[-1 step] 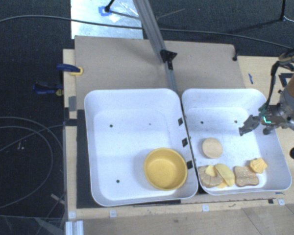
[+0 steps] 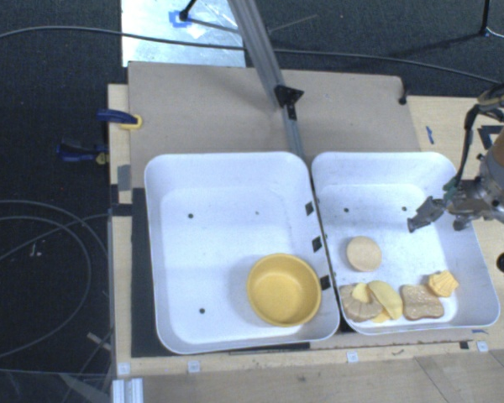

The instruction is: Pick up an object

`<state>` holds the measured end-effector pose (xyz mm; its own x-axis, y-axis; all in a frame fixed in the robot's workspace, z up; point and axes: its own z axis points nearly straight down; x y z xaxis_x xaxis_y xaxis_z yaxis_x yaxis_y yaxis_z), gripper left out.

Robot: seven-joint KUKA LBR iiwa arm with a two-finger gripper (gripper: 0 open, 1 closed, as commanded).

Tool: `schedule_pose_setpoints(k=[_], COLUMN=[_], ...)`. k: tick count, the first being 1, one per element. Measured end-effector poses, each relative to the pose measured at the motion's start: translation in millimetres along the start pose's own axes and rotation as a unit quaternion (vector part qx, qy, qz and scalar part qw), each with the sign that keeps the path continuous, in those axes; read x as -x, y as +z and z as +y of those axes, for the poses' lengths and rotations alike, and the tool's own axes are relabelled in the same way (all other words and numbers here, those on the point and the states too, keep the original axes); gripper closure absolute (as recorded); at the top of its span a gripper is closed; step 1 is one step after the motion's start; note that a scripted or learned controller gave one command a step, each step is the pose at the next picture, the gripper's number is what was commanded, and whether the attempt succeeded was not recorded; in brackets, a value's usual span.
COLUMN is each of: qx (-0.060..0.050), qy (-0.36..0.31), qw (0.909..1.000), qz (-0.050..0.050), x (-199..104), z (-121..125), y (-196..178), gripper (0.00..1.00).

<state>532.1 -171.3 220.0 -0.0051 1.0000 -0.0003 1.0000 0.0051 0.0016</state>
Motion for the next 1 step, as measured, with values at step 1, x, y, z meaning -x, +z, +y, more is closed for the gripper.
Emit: schedule_pose_setpoints(k=[1], qx=[-0.002], qy=[0.001], qw=[1.0], qz=[0.001], x=[-5.0], z=[5.6], y=[59.8], gripper=[0.0])
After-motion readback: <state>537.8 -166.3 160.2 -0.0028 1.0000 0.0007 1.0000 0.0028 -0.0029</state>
